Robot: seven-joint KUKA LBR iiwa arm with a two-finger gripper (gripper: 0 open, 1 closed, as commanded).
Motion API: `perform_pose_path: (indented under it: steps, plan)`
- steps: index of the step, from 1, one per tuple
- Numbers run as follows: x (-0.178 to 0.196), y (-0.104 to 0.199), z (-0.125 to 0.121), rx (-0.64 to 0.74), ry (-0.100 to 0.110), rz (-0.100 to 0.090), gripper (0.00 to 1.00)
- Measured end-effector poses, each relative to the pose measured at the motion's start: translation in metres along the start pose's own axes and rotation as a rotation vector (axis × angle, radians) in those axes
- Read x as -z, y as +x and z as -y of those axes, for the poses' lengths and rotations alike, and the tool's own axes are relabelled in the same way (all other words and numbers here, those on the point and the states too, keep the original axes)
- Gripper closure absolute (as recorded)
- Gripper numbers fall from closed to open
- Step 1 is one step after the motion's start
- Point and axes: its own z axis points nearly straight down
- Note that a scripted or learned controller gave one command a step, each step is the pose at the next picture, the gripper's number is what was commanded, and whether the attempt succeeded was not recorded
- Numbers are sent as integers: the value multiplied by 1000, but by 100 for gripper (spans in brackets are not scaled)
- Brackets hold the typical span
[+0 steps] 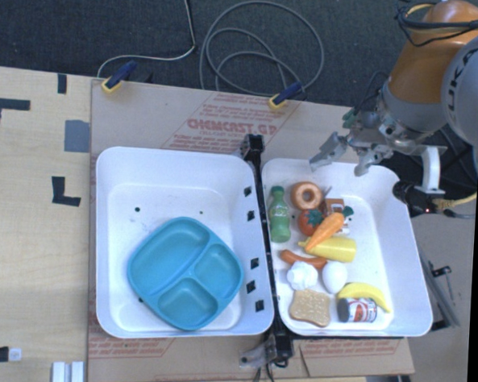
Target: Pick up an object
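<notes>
Gripper (348, 156) hangs over the far rim of the right bin (408, 261), fingers spread apart with nothing between them — open, as far as I can see from above. One finger (323, 157) points down-left toward the doughnut, the other sits just beside the bin's back edge. Wrist detail is blurry; I can't make out the pads. Arm (428, 68) comes in from the upper right, its orange band cut off by the top of the frame.

Right bin is crowded with toy food. Doughnut (307, 195) at the back, green bottle (279, 214) along the left wall beside it. Carrot (324, 231) lies tilted over a red item I can't identify — mostly hidden. Yellow corn-like piece (334, 249) just in front of the carrot. White egg (334, 276) and a white lumpy piece (302, 276) sit together mid-bin, partly covering something orange underneath. Bread slice (310, 308) at the front, banana (366, 295) touching a small can (358, 311) — label unreadable. Nothing is lifted; every item rests in the bin.

Left bin (112, 219) holds a blue divided plate (185, 272), lying flat toward the front. Two clamps (117, 77) pin the cardboard sheet at its far edge, cable loops behind.
</notes>
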Motion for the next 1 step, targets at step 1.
perform_pose_path:
  steps: [1]
  plan:
    - [-144, 10, -12, 1, 13, -1, 0]
